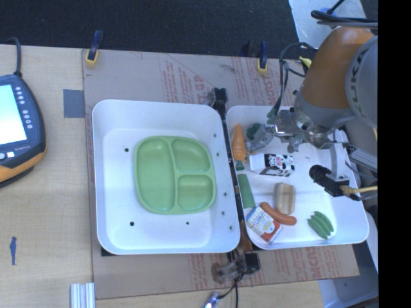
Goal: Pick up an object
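Much open floor — left bin (109, 172) around tray (174, 174)

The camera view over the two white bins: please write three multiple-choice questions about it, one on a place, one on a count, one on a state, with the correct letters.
1. Where does the pale green divided plastic plate lie?
A. left white bin
B. right white bin
C. wooden bench

2. How many compartments has the plate?
A. two
B. three
C. five

3. How does the plate sit?
A. flat, open side up
B. upside down
C. leaning on the wall

Answers: 1 A, the plate rests in the left white bin. 2 B, three hollows show. 3 A, its hollows face the camera.
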